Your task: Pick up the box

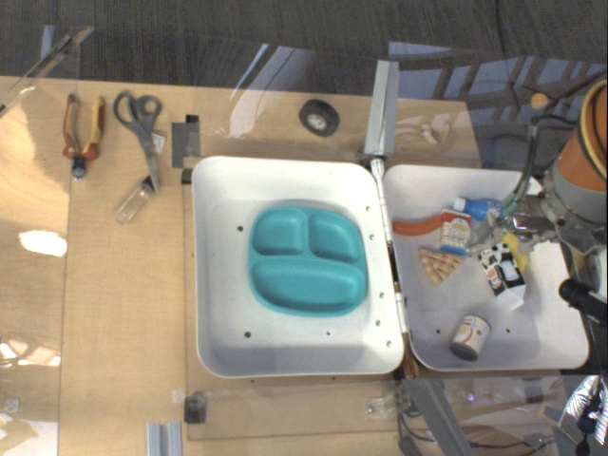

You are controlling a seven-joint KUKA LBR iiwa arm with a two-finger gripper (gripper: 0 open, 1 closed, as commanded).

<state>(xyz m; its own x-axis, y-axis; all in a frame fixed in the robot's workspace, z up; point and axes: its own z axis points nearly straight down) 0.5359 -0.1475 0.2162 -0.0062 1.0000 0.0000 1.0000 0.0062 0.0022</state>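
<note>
The box [456, 232], a small carton printed orange, white and red, lies in the right bin [541, 350] toward its ten o'clock corner. It is hemmed in closely. A flat orange strip [416, 225] runs to its nine o'clock, touching or nearly touching it. A blue and white tube-like item [478, 205] sits just at its one o'clock. A tan waffle-textured wedge [438, 266] lies just at its seven o'clock. At its four o'clock, a black and white patterned item with a yellow patch [502, 266] lies near it.

The arm enters from three o'clock, grey with its orange band [581, 164] showing, and the jaws [506, 222] hang low over the bin just at the box's three o'clock, amid dark cables and metal parts; whether they are apart or together cannot be told. The box is not seen between them.

Toward the bin's six o'clock, well apart from the cluster, a small cylindrical can [469, 335] lies on its side.

The left bin [218, 340], smooth white plastic with rounded corners, carries a teal three-compartment tray [308, 259].

On the pale wooden worktop [114, 350], beyond the bins at eleven o'clock, lie red-handled pliers [81, 133], grey scissors [141, 122] and a black tape roll [319, 117].
</note>
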